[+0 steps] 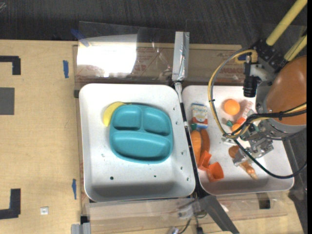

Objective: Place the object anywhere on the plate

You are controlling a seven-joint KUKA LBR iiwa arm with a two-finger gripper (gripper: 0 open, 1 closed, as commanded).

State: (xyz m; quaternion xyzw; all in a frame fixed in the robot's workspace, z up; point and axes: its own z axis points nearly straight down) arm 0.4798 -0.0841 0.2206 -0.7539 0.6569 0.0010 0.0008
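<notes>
Robot lab, taped bench, cabled arm

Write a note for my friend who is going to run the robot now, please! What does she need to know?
Claw: low over the right bin, among the toys. Cables hide it, so I cannot tell if it has anything.
Plate: the teal one with compartments, in the left bin, nothing resting on it. A yellow thing peeks out from behind its top-left edge.
Toys in the right bin: an orange ball, a small carton, an orange carrot-like piece and an orange cup.
Done: nothing placed yet.
Left: pick one toy, carry it over to the plate, set it down.
</notes>
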